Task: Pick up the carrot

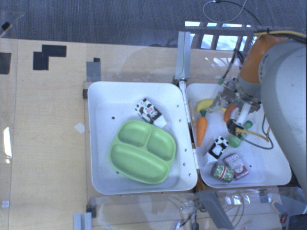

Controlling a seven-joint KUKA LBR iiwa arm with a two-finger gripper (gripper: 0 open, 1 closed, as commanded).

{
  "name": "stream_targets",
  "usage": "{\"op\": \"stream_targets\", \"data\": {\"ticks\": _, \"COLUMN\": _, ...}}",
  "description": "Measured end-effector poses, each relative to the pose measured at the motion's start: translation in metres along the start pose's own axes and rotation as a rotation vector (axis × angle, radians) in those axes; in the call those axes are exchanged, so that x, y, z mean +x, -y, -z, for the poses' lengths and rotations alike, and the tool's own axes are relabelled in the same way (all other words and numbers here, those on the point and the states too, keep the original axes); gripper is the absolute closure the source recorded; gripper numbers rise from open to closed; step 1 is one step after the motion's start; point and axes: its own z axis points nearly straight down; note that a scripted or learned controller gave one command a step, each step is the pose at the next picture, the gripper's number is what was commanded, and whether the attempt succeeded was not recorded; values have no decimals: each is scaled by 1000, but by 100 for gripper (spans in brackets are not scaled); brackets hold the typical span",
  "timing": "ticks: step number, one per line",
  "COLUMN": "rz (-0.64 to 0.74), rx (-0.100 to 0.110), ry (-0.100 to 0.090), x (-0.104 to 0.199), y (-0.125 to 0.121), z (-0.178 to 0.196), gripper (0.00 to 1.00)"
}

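The carrot (202, 129) is orange with a green top, beside a yellow banana (205, 104), and two small cartons (147, 110) (218, 147) wear a black-and-white cow pattern. The divided plate (143, 151) is pale green, both bins (103, 128) are white, and the tabletop (43, 143) is light wood with black patches. A red-and-white packet (236, 165) lies by what may be a green-labelled can (222, 172).

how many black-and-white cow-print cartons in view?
2. One cow-print carton lies in the left bin above the green plate; the other is in the right bin, right of the carrot. The arm may hide more.
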Motion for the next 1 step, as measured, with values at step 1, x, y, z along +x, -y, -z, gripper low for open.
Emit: {"op": "stream_targets", "data": {"ticks": 1, "rz": 170, "rx": -38, "ry": 9, "x": 25, "y": 21, "z": 1, "gripper": 0}}
